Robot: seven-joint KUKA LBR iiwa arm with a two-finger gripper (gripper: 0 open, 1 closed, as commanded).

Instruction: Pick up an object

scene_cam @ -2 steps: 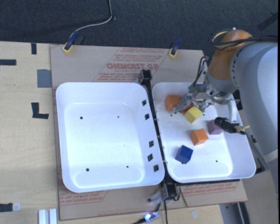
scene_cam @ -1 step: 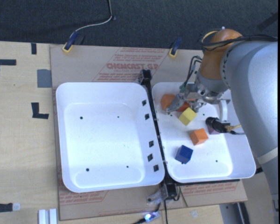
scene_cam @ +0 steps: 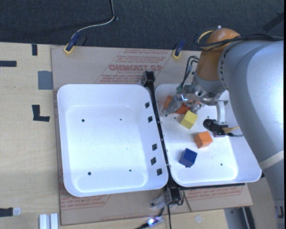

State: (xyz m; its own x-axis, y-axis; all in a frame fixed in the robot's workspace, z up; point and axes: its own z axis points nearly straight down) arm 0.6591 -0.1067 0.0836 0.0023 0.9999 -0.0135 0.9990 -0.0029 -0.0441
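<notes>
Gripper (scene_cam: pixel 174 104) low in right bin (scene_cam: pixel 229 173), near its back-left corner, at an orange-red object (scene_cam: pixel 181 109). Yellow block (scene_cam: pixel 188 119) just beside. Orange cube (scene_cam: pixel 203 139) mid-bin, blue cube (scene_cam: pixel 188 157) toward front edge. Left bin (scene_cam: pixel 71 128) alongside.

Robotics lab | grey KUKA arm (scene_cam: pixel 248 80) over two white bins (scene_cam: pixel 66 128) | cardboard-lined bench (scene_cam: pixel 128 66) | yellow clamps (scene_cam: pixel 70 46) | black tape marks (scene_cam: pixel 38 112) | trailing cable (scene_cam: pixel 105 18)
</notes>
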